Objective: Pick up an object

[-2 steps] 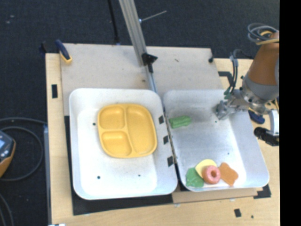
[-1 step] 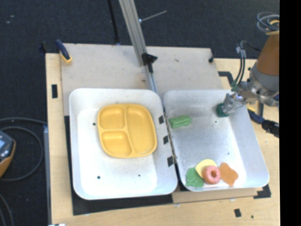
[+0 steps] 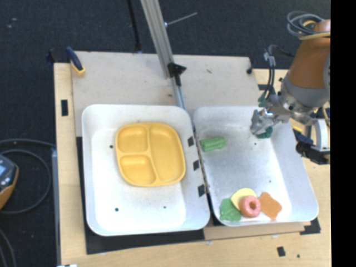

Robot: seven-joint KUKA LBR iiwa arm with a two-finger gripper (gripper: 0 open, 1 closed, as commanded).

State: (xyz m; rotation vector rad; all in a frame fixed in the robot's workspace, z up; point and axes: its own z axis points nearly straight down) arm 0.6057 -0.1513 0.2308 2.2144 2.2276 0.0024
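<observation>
My gripper point(image 3: 260, 125) hangs over the upper right part of the right bin point(image 3: 289, 166), below the orange-banded wrist. A small teal patch point(image 3: 267, 131) shows right at its tip; I cannot tell whether that is a held thing or part of the tool. A green cylinder point(image 3: 213, 144) lies on its side near the bin's left wall, well left of the gripper. At the bin's near edge a green piece point(image 3: 228, 211), a yellow piece point(image 3: 242, 196), a pink ring point(image 3: 251, 207) and an orange piece point(image 3: 271, 205) sit bunched together.
A yellow divided plate point(image 3: 150, 153) lies in the left bin point(image 3: 100, 204). A slanted metal post point(image 3: 161, 35) rises behind the bins. Cables and a black bracket point(image 3: 311, 149) hang at the right bin's right wall.
</observation>
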